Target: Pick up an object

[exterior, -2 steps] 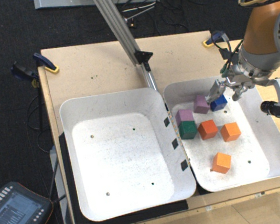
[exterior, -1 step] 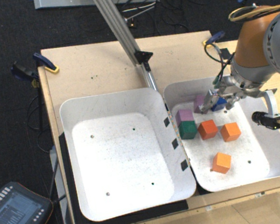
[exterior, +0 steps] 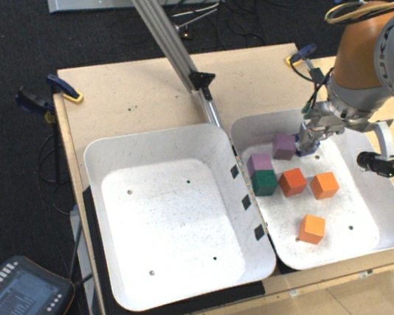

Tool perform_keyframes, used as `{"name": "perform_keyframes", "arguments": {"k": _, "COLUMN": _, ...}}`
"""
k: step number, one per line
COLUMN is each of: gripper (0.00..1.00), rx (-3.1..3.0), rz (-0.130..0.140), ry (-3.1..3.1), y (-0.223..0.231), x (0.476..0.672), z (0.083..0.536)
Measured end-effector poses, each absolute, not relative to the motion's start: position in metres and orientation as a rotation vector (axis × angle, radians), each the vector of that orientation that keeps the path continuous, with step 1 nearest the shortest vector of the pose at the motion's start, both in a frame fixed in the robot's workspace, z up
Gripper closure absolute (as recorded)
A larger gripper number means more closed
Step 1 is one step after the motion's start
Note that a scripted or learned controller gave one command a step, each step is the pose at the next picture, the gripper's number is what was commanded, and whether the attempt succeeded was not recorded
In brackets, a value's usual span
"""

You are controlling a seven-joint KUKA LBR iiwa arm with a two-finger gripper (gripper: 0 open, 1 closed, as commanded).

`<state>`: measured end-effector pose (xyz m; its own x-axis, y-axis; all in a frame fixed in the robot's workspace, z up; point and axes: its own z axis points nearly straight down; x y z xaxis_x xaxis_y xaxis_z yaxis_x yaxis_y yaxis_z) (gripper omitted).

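Hand (exterior: 307,143) low in the right bin (exterior: 389,229), just beside a purple block (exterior: 283,147), grip state unclear.

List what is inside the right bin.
The right bin holds two purple blocks, a green block and three orange blocks. The gripper covers the bin floor beneath it.
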<state>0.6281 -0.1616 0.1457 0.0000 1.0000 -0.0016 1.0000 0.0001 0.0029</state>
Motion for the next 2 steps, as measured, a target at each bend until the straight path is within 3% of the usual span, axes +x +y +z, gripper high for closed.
{"name": "perform_keyframes", "arguments": {"k": 2, "gripper": 1.0, "rx": 2.213, "rz": 0.007, "ry": 2.218, "y": -0.169, "x": 0.633, "z": 0.257}}
